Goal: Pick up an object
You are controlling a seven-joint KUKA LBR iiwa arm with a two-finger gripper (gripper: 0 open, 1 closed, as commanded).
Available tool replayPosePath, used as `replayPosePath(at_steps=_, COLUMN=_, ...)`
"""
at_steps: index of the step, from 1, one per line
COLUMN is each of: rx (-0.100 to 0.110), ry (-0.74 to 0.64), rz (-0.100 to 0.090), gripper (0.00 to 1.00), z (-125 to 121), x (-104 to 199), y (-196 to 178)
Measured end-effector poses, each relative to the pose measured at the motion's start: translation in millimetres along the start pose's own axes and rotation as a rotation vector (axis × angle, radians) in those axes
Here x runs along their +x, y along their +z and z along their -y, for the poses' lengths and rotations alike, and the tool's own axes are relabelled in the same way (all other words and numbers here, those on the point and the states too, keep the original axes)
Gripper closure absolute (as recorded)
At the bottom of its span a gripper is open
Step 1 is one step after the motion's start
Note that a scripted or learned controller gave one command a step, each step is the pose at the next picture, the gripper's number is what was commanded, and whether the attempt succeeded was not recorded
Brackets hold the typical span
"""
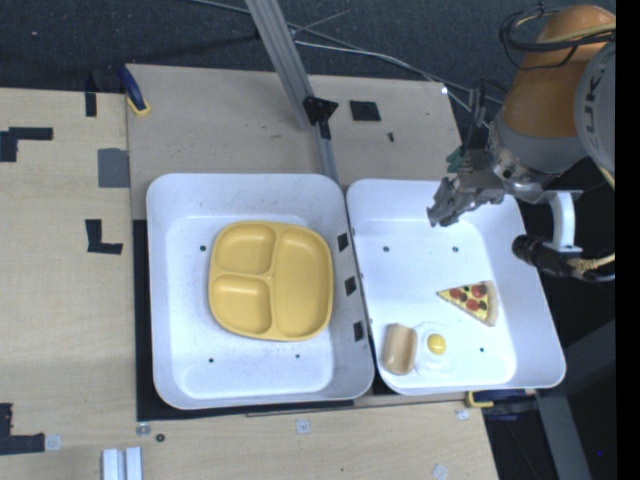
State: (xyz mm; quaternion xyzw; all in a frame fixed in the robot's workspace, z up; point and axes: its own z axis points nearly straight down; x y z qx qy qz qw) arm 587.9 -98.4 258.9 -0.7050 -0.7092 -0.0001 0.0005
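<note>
On the left, the wooden bench (pixel 60 268) carries a few dark tape marks. Next comes the left white bin (pixel 170 298), and in its middle lies a yellow divided plate (pixel 270 279) with three compartments, flat and right way up. A slim grey metal post (pixel 285 58) slants down from the top of the view and ends at the bench just behind the seam where the two bins meet.

The right white bin (pixel 520 368) sits just beside the left one, their inner edges touching or nearly so. Along its near side lies a small tan bread-like piece (pixel 399 348), and just beside that, to the right, a toy fried egg (pixel 435 346) with a yellow yolk; its white is hard to separate from the bin floor. A little farther back and to the right rests a toy pizza slice (pixel 470 301), its tip pointing left, apart from the egg.

Above the far part of this bin hangs the gripper (pixel 446 208), at the end of the grey and orange arm (pixel 550 88) reaching in from the right. It is well apart from all three toys, and nothing shows between its fingertips. The fingers appear as one dark cluster, so whether they stand apart or together cannot be told.
</note>
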Motion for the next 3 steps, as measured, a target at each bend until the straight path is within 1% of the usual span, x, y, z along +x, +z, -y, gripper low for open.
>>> replayPosePath(at_steps=1, rx=0.002, ry=0.0, rz=0.0, gripper=1.0, z=14.6, x=47.5, y=3.5)
replayPosePath(at_steps=2, rx=0.002, ry=-0.001, rz=0.0, gripper=1.0, z=9.5, x=102.4, y=10.5)
replayPosePath(at_steps=3, rx=0.004, ry=0.0, rz=0.001, gripper=1.0, z=24.6, x=158.6, y=25.1)
